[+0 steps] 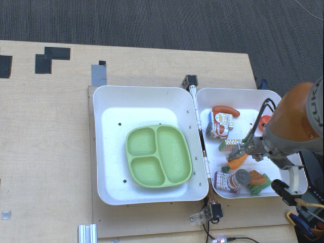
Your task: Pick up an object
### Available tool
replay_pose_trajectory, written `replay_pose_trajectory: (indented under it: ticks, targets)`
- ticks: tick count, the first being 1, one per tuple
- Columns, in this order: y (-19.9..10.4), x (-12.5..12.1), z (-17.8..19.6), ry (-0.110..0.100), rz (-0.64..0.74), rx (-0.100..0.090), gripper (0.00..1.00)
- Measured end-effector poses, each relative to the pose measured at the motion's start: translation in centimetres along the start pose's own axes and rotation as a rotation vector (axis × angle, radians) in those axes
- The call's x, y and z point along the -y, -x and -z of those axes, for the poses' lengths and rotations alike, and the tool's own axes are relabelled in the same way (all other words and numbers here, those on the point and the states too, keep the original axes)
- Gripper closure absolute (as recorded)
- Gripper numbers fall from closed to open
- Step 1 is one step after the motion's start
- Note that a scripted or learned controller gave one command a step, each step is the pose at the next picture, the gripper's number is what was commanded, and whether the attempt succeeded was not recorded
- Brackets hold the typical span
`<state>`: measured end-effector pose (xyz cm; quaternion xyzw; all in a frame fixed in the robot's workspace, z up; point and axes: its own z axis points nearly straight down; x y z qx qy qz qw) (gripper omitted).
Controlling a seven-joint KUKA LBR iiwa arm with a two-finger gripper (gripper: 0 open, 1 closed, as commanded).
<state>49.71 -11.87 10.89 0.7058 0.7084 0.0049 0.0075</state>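
Two white bins are sitting side by side. A green tray is filling the left bin. Small toys are crowding the right bin, where the gripper is hovering over an orange carrot mid-bin; jaw state is impossible to tell. Crowding risks a missed or double grab.

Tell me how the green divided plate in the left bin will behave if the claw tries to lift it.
The green divided plate looks like moulded plastic, so probably stiff and light for its size. It lies flat in the left bin with a low rim, so a grip would likely need an edge. Its glossy surface suggests it may slip or tilt when held by one side.
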Motion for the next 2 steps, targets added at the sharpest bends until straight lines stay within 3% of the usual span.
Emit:
replay_pose_trajectory:
  ticks: [1, 2]
  targets:
    - [-0.1, -0.1, 1.0, 0.003, 0.001, 0.0, 1.0]
    - [-6.7, 0.8, 9.5, -0.014, 0.0, -0.005, 1.0]
